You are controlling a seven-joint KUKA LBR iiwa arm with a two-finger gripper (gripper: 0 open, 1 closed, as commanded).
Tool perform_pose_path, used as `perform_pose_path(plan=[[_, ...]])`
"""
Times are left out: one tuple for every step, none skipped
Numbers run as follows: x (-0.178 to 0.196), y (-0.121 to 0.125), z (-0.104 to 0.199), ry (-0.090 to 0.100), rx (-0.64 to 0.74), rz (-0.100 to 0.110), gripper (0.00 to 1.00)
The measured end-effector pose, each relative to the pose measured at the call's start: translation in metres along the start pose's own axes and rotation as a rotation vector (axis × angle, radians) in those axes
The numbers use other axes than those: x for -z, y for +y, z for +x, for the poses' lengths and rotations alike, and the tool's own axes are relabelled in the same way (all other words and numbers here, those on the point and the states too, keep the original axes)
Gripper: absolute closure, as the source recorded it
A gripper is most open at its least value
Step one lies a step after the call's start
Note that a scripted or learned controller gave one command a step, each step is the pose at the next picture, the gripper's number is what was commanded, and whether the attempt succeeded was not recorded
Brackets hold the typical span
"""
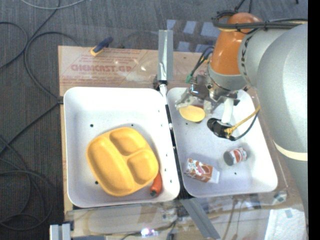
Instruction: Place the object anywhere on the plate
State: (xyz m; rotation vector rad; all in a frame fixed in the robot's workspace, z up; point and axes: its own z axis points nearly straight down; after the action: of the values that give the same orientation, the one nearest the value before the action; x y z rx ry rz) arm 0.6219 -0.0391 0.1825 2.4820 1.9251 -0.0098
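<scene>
Gripper point(192, 100) low in right bin point(260, 181), at pale yellow object point(192, 113); finger state cannot be told. Risk: object slips free before reaching yellow plate point(122, 160) in left bin point(80, 104).

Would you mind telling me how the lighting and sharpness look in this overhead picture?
In the camera view the light is bright and even: both white bins are close to washed out. The yellow plate shows a soft sheen and faint shadow. The arm's grey body at right looms large and soft-edged, and small items like the carton look slightly blurred.
</scene>
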Motion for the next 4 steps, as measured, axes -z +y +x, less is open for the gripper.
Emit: perform_pose_path(plan=[[0.029,-0.076,0.046,0.005,0.506,-0.001,1.00],[0.000,-0.112,0.113,0.004,0.493,-0.001,1.00],[-0.065,-0.171,0.110,0.001,0.150,0.001,1.00],[-0.081,-0.136,0.138,0.022,-0.136,-0.013,1.00]])
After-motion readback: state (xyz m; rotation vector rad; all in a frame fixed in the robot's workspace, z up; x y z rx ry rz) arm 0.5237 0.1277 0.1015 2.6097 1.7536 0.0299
